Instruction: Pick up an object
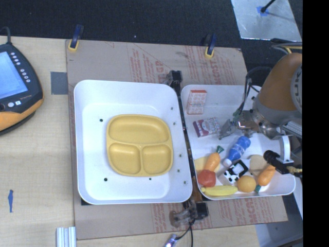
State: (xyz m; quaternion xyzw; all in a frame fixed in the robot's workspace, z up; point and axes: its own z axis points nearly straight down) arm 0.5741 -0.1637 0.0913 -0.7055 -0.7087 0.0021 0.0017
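Gripper (pixel 232 126) hovers low in the right bin (pixel 226 92), its grip state impossible to tell, between the foil packet (pixel 205 127) and blue bottle (pixel 237 149), so it should centre squarely over one before descending and closing.

The grey arm (pixel 280 94) reaches in from the right, its orange band uppermost. Its gripper (pixel 231 127) hangs low, fingers pointing left and spread apart with nothing between them.
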